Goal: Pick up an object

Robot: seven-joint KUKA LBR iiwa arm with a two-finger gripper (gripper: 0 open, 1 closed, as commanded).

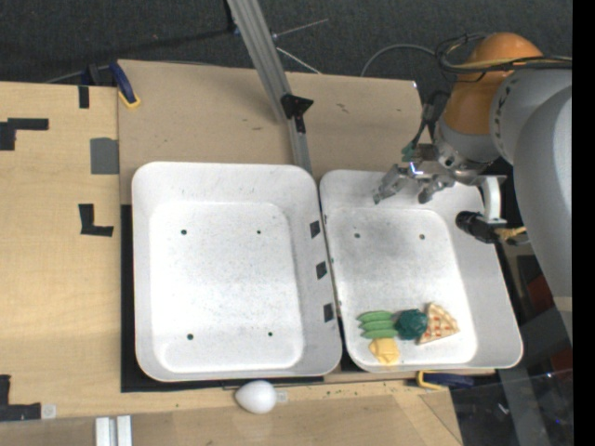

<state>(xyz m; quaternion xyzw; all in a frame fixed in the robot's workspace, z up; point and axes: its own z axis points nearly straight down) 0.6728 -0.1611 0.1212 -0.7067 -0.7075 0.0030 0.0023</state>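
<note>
Camera view shows the gripper (406,189) up at the far edge of the right bin (483,277) with its 2 fingers spread apart — nothing between them. The toys (407,325) lie at the near end, well apart. I think the reach comes next — down over them.

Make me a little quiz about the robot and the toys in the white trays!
1. True or false: the pizza slice toy lies in the left bin.
2. Which toy touches the pizza slice? A) green broccoli B) white egg C) a red car
3. Fill in: the pincer hovers over the ___ edge of the right bin.

Key: 1 false, it lies in the right bin. 2 A. 3 far.
</note>
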